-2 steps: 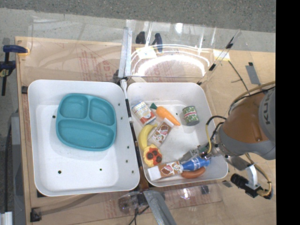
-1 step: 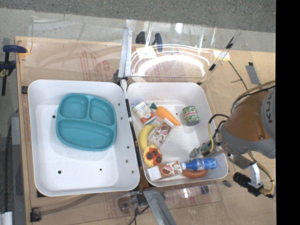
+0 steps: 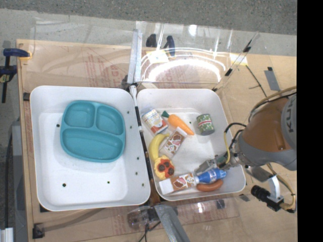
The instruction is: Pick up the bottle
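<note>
The bottle (image 3: 212, 176) is small and blue with a pale label. It lies on its side near the front right corner of the right bin (image 3: 220, 107). My gripper (image 3: 214, 164) hangs low right over the bottle, at or just behind its upper side. The grey arm with its orange band (image 3: 267, 134) reaches in over the bin's right rim. The gripper's tip is partly lost against the bottle, so contact is unclear.
A sausage (image 3: 208, 186) and a flat snack box (image 3: 181, 181) crowd the bottle at the bin's front wall. A banana (image 3: 157, 146), carrot (image 3: 180, 124), green can (image 3: 204, 124), carton (image 3: 173, 142) and small tub (image 3: 153, 119) lie farther back. A teal divided plate (image 3: 93, 130) sits in the left bin (image 3: 81, 190).
</note>
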`<state>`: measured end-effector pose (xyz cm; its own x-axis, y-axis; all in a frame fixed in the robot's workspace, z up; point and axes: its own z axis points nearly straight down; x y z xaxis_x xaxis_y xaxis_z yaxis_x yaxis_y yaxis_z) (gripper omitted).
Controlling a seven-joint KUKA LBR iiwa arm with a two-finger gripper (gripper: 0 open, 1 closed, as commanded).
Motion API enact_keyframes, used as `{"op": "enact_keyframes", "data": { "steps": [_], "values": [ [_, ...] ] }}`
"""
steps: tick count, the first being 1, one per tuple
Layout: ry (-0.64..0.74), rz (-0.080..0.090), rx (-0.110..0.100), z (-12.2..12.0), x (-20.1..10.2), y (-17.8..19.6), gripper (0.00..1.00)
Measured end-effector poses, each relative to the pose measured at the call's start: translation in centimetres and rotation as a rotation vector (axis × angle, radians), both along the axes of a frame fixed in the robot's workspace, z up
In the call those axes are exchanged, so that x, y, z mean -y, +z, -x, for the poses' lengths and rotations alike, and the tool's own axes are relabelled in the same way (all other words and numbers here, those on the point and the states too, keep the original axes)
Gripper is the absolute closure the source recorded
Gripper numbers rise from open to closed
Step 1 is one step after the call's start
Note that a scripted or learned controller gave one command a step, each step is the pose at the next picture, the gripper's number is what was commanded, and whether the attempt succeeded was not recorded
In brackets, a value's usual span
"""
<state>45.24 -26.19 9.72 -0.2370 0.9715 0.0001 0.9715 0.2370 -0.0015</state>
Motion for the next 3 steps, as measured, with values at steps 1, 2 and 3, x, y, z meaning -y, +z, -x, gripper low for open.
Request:
{"op": "enact_keyframes", "data": {
  "steps": [1, 2, 3],
  "values": [
    [0.000, 0.000, 0.000, 0.0, 0.0, 0.0, 0.00],
    [0.002, 0.003, 0.002, -0.1, 0.1, 1.1, 1.00],
    [0.002, 0.003, 0.002, -0.1, 0.2, 1.1, 0.00]
  ]
}}
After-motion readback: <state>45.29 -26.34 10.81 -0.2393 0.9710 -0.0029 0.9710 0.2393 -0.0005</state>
